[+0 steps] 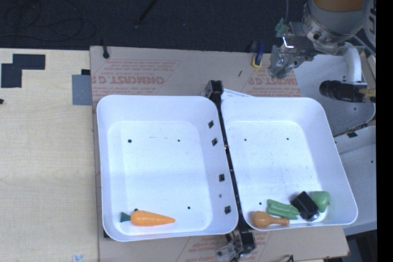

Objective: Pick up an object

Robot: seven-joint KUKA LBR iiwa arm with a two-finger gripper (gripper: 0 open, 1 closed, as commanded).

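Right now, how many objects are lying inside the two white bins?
5, perhaps more hidden beneath. The carrot lies in the left bin; the right bin holds a tan gourd, green pod, black block and green piece.

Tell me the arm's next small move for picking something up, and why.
Probably swing the gripper forward and down toward the cluster in the right bin's near corner. It now sits beyond that bin's far edge, above the board. The black block, green pieces and orange gourd lie closest; the carrot is in the left bin.
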